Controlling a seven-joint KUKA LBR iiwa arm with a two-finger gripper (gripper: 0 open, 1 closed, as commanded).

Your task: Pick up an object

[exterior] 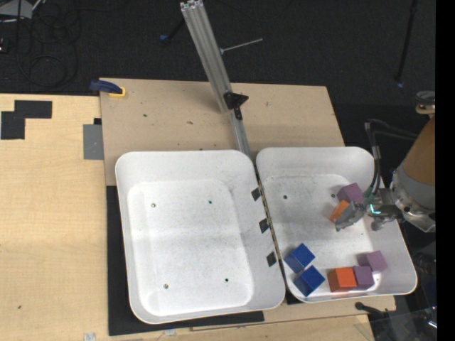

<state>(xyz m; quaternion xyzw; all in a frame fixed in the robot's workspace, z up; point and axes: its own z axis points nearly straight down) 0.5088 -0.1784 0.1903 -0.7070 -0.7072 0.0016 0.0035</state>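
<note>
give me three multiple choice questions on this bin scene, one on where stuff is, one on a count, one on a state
1. Where do the blocks lie?
A. all in the left bin
B. all in the right bin
C. some in each bin

2. How many blue blocks are there?
A. one
B. two
C. four

3. How do the two blue blocks lie?
A. stacked one on the other
B. side by side near the bin's front left
C. far apart in opposite corners

Key:
1 B: every block sits in the right bin, with the gripper over it near a purple block and a small orange block.
2 B: one blue block and a second blue block are all the blue ones.
3 B: they rest next to each other on the bin floor, left of the orange block in the front row.
</note>
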